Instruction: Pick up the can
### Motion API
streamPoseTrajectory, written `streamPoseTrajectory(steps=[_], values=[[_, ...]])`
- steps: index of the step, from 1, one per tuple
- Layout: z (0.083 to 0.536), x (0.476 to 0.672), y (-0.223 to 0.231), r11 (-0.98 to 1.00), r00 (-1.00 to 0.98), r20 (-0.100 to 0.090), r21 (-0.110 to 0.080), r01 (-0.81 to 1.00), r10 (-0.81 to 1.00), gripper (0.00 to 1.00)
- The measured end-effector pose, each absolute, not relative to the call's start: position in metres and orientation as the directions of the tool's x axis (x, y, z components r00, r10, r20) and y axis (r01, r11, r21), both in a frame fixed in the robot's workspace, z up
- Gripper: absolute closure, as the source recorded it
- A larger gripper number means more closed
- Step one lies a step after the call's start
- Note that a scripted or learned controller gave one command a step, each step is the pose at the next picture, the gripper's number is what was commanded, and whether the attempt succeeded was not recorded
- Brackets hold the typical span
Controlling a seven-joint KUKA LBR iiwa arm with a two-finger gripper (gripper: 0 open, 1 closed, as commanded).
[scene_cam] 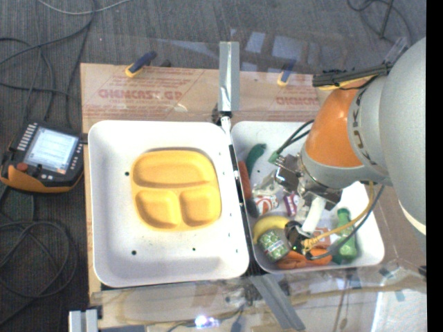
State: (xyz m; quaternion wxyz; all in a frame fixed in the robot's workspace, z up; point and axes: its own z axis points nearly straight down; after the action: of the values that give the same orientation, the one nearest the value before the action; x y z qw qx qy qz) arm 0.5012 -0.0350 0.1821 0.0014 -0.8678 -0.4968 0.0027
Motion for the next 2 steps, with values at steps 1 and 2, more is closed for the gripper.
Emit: streamPoseTrajectory(steps=[1,2], values=[[0.182,0.483,-0.029,-0.539,0.539,-0.004,-0.005,0.842,0.842,0.00],[0.146,0.482,-0.102,-0.681,0.681,-0.006,-0.004,0.732,0.732,0.00]])
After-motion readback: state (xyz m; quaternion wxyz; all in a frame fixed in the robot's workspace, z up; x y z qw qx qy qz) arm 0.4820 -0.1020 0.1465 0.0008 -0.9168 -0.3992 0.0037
